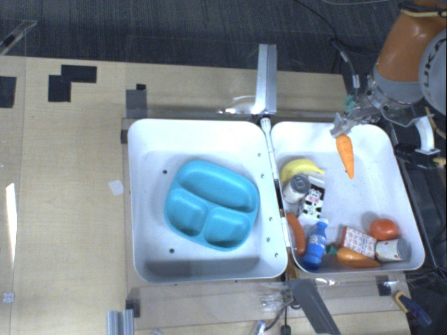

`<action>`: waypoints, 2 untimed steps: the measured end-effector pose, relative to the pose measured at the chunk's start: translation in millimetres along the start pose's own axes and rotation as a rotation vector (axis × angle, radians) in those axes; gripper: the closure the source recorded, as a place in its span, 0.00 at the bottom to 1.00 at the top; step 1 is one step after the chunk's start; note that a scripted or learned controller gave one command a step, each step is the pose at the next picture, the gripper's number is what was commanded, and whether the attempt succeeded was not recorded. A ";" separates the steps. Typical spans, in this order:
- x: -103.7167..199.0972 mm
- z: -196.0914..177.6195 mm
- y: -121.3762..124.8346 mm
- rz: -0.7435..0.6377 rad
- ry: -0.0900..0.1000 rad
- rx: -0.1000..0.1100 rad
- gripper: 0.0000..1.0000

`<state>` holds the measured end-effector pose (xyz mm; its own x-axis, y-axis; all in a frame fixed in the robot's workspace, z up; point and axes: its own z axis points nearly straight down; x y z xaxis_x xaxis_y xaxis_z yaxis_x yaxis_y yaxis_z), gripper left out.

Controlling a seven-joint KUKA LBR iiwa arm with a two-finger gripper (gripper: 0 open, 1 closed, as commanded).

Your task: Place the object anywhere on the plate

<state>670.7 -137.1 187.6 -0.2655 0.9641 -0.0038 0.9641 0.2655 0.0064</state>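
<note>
while the jaws (347,123) hang over the right bin (401,187) toward its one o'clock corner, a toy carrot (345,155) dangles from them, pinched at its top, tip pointing down. the blue divided plate (209,203) lies in the middle of the left bin (150,187), at nine o'clock from the carrot and well apart.

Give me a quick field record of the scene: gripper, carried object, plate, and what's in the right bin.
gripper: above the right bin's far edge, shut on carrot
carrot: hanging tip-down from the gripper
plate: blue divided plate in left bin, nothing on it
right bin: holds banana, blue bottle, tomato, small carton, other items
task status: carrot not yet on plate
</note>
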 end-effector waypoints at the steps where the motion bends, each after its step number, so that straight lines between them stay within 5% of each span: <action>1: 85.2 -19.6 23.1 -0.227 0.002 0.000 1.00; 2: 167.5 -46.2 37.8 -0.345 0.002 -0.002 1.00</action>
<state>662.3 34.5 233.4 -0.5759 0.8175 -0.0042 0.8175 0.5759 0.0073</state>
